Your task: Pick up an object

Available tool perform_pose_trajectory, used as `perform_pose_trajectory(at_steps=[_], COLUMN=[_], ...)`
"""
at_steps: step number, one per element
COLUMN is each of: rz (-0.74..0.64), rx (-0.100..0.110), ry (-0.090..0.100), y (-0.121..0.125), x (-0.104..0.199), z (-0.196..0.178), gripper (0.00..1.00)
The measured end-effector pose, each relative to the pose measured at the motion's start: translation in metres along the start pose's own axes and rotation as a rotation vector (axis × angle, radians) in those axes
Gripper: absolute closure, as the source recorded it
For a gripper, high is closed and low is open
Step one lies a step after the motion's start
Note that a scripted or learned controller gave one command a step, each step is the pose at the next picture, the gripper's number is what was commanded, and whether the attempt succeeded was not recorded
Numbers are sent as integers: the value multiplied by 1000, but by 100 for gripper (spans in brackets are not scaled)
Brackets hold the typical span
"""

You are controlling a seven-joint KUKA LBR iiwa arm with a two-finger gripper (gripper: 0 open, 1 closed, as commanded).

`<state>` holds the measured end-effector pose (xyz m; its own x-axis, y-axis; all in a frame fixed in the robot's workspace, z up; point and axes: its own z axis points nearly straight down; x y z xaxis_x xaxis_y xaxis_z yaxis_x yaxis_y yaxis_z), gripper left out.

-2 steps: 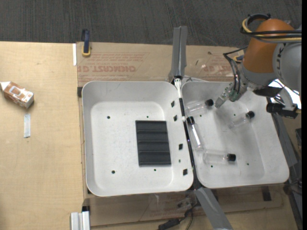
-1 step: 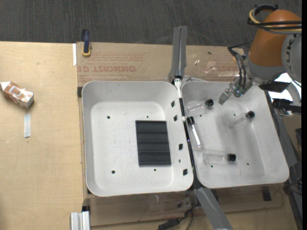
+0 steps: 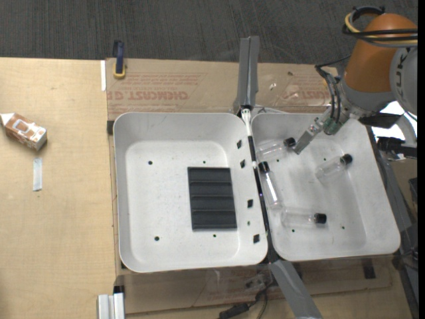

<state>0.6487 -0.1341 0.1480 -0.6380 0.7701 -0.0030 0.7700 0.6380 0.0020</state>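
My hand (image 3: 299,143) sits in the right bin (image 3: 372,244), toward that bin's eleven o'clock corner, reaching down at a slant from my orange-banded wrist (image 3: 372,58) at two o'clock.

Objects available: four clear tubes with black caps, all in the right bin. One tube (image 3: 275,148) lies at ten o'clock, its cap just beside my hand's tip. A second tube (image 3: 332,168) lies near the bin's centre, toward three o'clock. A third tube (image 3: 302,218) lies at six o'clock. A fourth tube (image 3: 267,181) rests along the left wall at nine o'clock. The left bin (image 3: 133,244) carries a dark ribbed block (image 3: 212,198) near its centre.

Risks noted:
- The tubes are round and clear. I judge any of them likely to roll or squirt sideways if I close off-centre.
- The nearest tube lies close to the bin's wall and the divider (image 3: 247,78) between bins. Pressing down there could jam a finger against the wall rather than straddle the tube.
- My hand comes in at a tilt. A tilted closure on a lying cylinder may catch only the cap and lose it on lifting.
- The tube along the left wall appears hardest to reach; I would not choose it.

Hand state: the tip reads as one thin dark shape, and I cannot tell how far apart my fingers stand. Nothing is visible between them. Whether the tip touches the nearest cap or merely sits beside it cannot be settled from this angle.

Outside the bins, a small carton (image 3: 25,131) and a pale strip (image 3: 37,175) lie on the surface (image 3: 53,244) at nine o'clock, of no concern.
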Motion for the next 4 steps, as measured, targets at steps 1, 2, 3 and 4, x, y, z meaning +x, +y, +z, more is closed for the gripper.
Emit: perform_pose_trajectory(at_steps=[1,2,3,4], rz=[30,-11,-14,-14], rx=[1,1,2,-1], ry=[2,-1,2,-2], y=[22,-24,-4,-3], x=[14,-13,-4,-6], z=[45,-7,56,45], gripper=[0,0,0,100])
